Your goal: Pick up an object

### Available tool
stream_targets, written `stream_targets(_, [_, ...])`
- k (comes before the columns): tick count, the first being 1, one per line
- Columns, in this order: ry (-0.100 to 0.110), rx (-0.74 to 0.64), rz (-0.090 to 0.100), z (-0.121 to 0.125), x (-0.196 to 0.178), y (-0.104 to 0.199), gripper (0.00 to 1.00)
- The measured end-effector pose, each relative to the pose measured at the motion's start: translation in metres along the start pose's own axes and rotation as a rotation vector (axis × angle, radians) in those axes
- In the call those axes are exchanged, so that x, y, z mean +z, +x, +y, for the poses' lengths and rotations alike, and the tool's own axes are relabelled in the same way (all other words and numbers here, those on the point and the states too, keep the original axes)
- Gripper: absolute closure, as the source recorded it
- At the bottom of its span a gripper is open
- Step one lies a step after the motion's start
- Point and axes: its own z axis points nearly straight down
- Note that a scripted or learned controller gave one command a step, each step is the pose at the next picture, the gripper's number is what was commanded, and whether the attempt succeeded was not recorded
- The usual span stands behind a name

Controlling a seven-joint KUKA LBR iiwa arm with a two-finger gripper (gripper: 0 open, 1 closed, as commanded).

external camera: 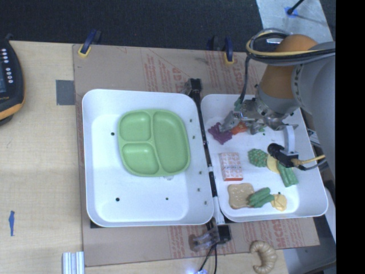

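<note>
Purple toy lies just left of the claw in the right bin

Purple toy [218, 132] rests at the far-left part of the right bin [319, 201], close to that bin's left wall, with an orange piece [239, 129] touching it on its right. The gripper [244, 120] hangs low over the far end of this bin, just right of the orange piece — whether the claw is released or clenched cannot be told, as the metal parts blur together there, and nothing can be seen held in it. The grey arm [311, 90] with its orange band [282, 67] reaches in from the right.

Nearer in the same bin lie a pink-and-white packet [230, 165] toward the left, a knobbly green toy [258, 157] beside it to the right, and a long green vegetable [288, 176] further right. At the near end a toast slice [239, 195] lies with a small green toy [260, 197] resting partly on it, and a little yellow piece [279, 202] sits just right of that.

The left bin [100, 210] holds a green divided plate [154, 142], lying flat toward the far side.

Both bins sit on a cardboard sheet [142, 61] — blue clamps [228, 50] grip its far edge. A tan curled toy [264, 256] lies outside the bins on the near side, and a control pendant [8, 79] rests at the far left of the bench.
</note>
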Motion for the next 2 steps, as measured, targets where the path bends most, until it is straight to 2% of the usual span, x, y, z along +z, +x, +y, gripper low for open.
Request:
stream_targets(1, [-0.007,-0.003,0.000,0.022,-0.003,0.008,0.00])
stream_targets(2, [-0.005,-0.004,0.000,0.021,-0.014,0.007,1.00])
